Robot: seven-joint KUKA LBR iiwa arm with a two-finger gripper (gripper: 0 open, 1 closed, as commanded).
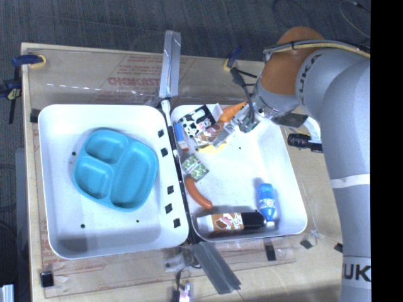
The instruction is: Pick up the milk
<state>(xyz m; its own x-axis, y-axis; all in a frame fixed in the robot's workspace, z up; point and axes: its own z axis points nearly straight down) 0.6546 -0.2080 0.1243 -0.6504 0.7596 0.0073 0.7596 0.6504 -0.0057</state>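
1. Two bins on bench; right bin holds the milk carton, lying at its upper-left corner.
2. Gripper sits low, just right of the carton, beside a carrot. Claw state: cannot tell, wrist blocks the view.
3. Risk: clutter. A small green packet and neighbouring items crowd the carton; a grasp could catch the wrong thing.
4. Risk: carton near the bin wall, so approach room looks tight.

The tray is showing solid turquoise in the white left bin. At three o'clock the bottle is wearing blue; at one o'clock the milk is showing black-and-white cow patches; the sausage is glowing orange.
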